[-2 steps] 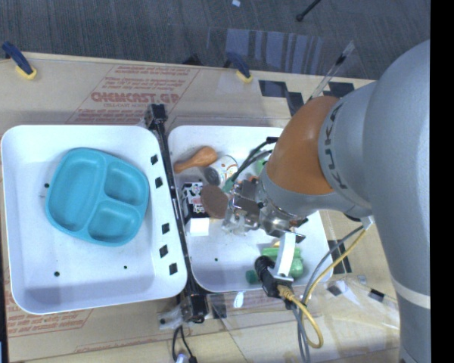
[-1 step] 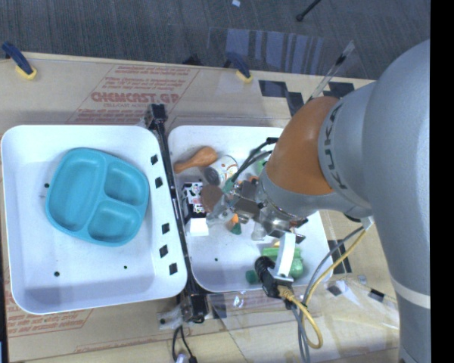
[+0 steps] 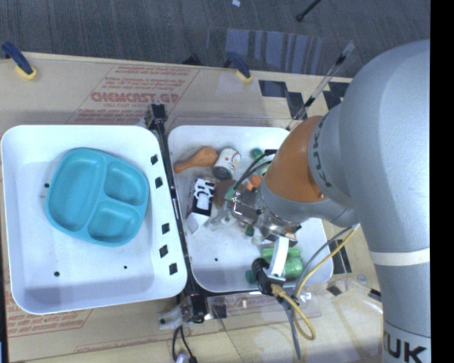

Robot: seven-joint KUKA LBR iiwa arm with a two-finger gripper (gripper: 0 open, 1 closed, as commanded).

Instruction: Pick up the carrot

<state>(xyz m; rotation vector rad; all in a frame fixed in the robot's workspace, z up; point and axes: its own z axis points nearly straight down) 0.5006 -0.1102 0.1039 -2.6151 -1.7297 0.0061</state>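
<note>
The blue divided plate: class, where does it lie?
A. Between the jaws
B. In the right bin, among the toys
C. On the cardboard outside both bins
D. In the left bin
D: the blue divided plate lies flat on the floor of the left bin, while the arm reaches over the right bin.

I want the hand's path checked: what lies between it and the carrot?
In the camera view, a black-and-white box and a small can lie between the hand and the carrot, all in the right bin.
</note>
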